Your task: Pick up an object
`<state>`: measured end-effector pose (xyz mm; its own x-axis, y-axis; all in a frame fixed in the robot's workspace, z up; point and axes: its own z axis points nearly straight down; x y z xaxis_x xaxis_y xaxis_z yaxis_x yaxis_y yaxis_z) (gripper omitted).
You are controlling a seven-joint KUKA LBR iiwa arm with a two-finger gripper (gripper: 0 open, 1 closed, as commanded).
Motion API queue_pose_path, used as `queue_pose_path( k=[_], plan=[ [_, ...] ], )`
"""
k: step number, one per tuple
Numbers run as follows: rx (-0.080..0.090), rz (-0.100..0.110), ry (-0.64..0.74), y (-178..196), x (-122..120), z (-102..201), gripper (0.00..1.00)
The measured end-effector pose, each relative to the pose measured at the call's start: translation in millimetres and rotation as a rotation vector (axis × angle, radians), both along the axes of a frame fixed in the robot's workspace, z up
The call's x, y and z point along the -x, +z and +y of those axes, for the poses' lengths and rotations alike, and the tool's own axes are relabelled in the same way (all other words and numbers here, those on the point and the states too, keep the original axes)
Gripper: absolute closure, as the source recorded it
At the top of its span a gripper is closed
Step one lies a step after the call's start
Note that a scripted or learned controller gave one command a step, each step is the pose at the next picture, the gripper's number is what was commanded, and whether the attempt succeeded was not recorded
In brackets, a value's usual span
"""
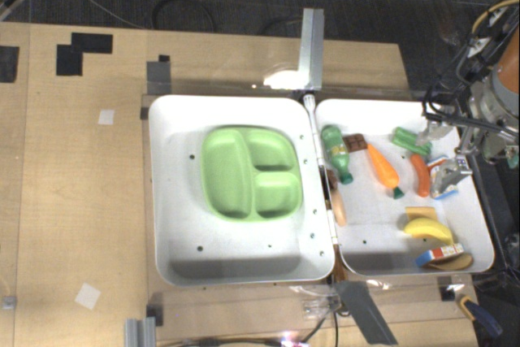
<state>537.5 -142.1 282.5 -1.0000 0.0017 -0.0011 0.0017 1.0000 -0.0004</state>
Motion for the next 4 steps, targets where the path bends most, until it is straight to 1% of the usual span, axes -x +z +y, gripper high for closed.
queue_pose_path(
  k=[1, 2, 3, 4],
  plan=[
    [-0.004, 0.008, 0.053, -121.4, 36.4, 27.5, 0.00],
    [0.001, -0.011, -0.019, -193.1, -38.9, 34.6, 0.00],
    [0.002, -0.024, -0.011, -181.6, -43.6, 36.4, 1.00],
    [0.000, -0.011, 0.051, -36.8, -46.1, 63.4, 1.00]
  ],
)
